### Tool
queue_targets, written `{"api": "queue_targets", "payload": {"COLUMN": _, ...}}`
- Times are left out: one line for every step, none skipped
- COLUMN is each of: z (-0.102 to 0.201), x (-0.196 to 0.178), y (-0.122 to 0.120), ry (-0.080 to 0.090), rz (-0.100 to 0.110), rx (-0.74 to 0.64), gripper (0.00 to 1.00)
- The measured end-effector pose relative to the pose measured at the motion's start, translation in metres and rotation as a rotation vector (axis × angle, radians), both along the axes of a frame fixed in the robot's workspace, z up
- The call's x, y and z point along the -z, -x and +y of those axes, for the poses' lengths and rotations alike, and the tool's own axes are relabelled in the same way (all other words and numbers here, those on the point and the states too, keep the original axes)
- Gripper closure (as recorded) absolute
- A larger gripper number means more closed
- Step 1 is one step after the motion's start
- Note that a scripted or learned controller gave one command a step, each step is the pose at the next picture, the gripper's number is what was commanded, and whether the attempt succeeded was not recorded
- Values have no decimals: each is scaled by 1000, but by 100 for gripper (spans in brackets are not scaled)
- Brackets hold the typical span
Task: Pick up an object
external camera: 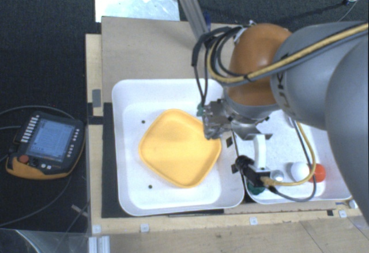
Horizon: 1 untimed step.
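- Tool (212, 125): you will find it low over the left bin (128, 109), at the bin's right side. It sits over the right edge of the plate (173, 155). You cannot tell from this view whether it is released or clenched, and you cannot tell whether it touches the plate.
- Plate: one, yellow, squarish with rounded corners. It lies flat in the left bin, turned so that one corner points towards the tool. Its bulk spreads left of and below the tool, and its upper right edge runs under the tool. Nothing shows it gripped.
- Arm (328, 67): grey, entering from the right, with the orange band (256, 59) above the wrist. It covers much of the right bin (326, 197). Dark and yellow cables loop round the wrist.
- Right bin: just beside the left one, rims near touching. You can see a white ball (298, 171) and an orange ball (318, 173) in its lower part, side by side and touching or nearly so, well apart from the tool.
- Desk (144, 50): pale brown board, carrying both bins.
- Pendant (45, 143): handheld screen unit with an orange casing, lying on the dark floor to the left of the desk, its cable trailing.
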<state>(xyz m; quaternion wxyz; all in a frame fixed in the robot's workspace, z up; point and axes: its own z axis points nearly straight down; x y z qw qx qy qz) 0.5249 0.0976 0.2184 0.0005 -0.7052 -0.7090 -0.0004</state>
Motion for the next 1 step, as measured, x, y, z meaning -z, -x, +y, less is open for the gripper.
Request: {"api": "queue_targets", "payload": {"z": -3, "x": 0, "y": -1, "ry": 1, "rz": -1, "rx": 5, "gripper": 0}}
